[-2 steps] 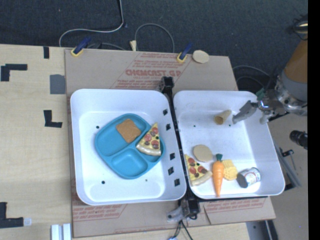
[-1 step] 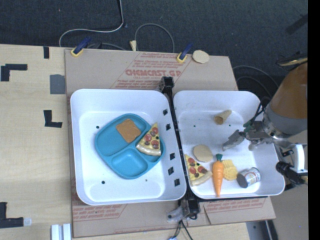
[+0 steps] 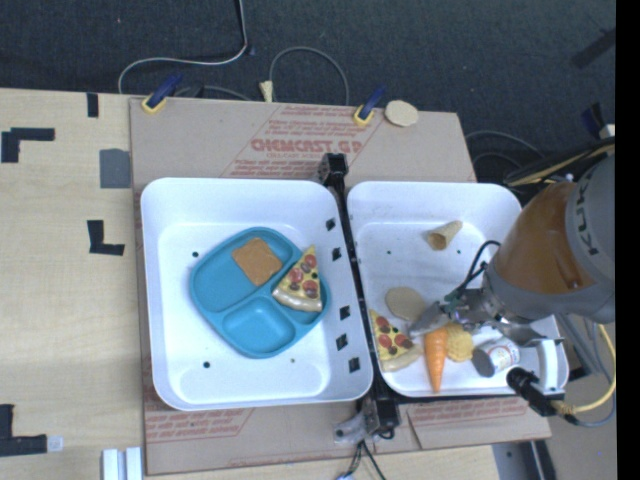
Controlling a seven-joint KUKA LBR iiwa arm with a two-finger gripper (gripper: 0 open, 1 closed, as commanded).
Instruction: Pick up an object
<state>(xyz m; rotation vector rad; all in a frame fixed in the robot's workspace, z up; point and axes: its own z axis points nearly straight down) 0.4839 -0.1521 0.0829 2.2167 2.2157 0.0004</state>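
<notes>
Right bin [image 3: 400,200] bears carrot [image 3: 436,358] just beside the gripper [image 3: 452,315].

Single fixed cam above bench [image 3: 60,268], looking down at slant; both bins [image 3: 160,298] in frame.

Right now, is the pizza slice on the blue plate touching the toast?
Touching, just. The camera view shows the pizza slice with its crust against the lower right corner of the toast, no blue of the plate between them there.
</notes>
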